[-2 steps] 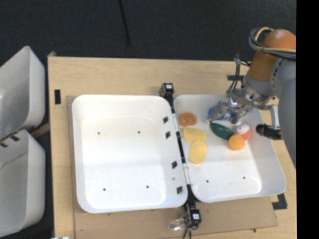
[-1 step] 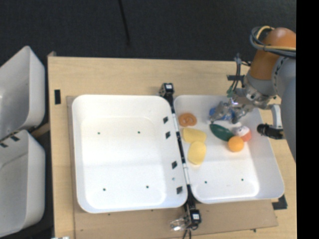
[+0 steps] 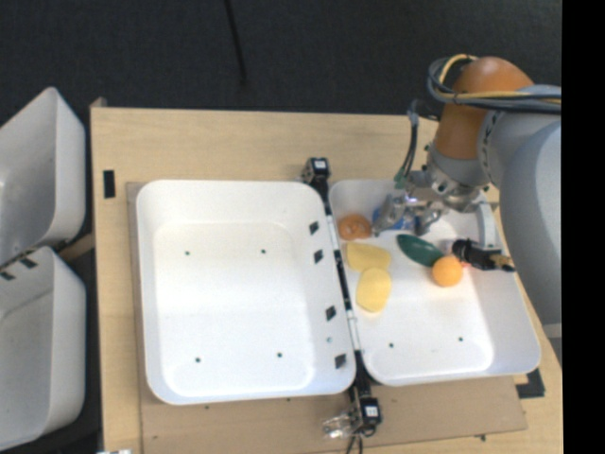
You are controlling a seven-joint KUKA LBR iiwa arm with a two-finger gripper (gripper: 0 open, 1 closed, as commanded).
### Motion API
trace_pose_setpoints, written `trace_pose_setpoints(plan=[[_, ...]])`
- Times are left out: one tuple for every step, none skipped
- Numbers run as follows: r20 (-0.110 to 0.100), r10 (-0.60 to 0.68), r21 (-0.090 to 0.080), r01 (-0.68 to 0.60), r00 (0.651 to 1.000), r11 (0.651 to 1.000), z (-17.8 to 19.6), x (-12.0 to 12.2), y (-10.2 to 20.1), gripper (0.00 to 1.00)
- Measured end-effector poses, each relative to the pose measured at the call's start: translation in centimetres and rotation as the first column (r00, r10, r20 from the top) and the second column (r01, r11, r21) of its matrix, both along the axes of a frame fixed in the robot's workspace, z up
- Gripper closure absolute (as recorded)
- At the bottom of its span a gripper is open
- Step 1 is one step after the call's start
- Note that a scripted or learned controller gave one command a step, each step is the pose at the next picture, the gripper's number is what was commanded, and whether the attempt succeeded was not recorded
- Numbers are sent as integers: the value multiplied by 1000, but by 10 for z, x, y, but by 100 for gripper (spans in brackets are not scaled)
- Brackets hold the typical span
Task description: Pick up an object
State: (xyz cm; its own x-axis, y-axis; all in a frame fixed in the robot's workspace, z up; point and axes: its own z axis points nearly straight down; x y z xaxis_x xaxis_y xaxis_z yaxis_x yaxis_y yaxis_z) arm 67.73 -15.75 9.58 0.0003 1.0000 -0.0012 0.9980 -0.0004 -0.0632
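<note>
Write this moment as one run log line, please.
arm: over right bin | gripper: above objects, nothing visibly held | orange ball: in bin

Orange ball (image 3: 447, 271), white bins (image 3: 236, 367)

We cannot tell whether the hand (image 3: 408, 211) is open or closed, because it is small and blurred against the right bin (image 3: 454, 348). The arm (image 3: 492, 121) is cut off by the right edge. The arm also hides the far right corner of that bin. On the left, two white objects (image 3: 38, 253) are cut by the edge; we cannot say what they are.
</note>
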Motion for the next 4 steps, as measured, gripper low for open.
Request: trace_pose_setpoints(plan=[[41,0,3,0,999,1000,49,7,8,100],[58,-2,0,2,998,1000,22,-30,0,100],[64,-1,1,1,998,1000,24,-27,1,0],[65,-3,0,3,998,1000,35,-27,0,100]])
